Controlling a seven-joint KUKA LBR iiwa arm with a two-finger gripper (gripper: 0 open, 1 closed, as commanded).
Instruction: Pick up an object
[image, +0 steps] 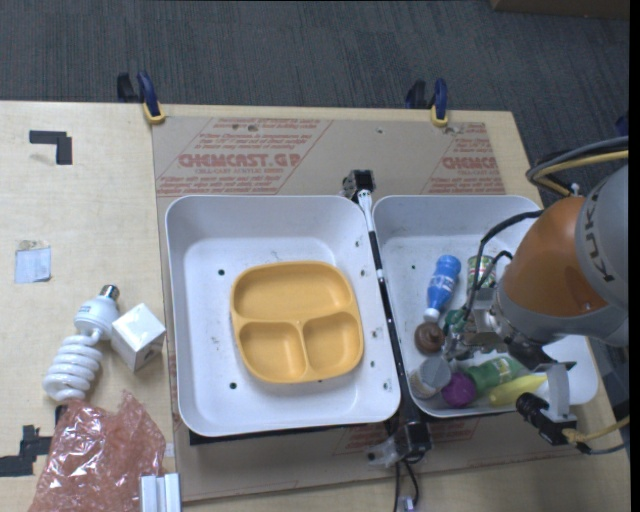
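My hand (462, 340) hangs low in the right bin (400, 225); I cannot tell if it grips anything. Around it lie 1 blue bottle (441, 282), 1 brown piece (430, 338), 1 purple piece (459, 390) and 1 green-yellow piece (503, 377). The left bin (190, 320) holds 1 yellow tray (297, 322). Behind both bins, the board (250, 150) reads "CHEMCAST GP". Left of the bins lies 1 bulb (80, 350).

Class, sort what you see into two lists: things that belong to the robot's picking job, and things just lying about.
Job: gripper, right bin, blue bottle, purple ball, green bottle.

Lying about: light bulb, white cube, plastic wrap, yellow tray.
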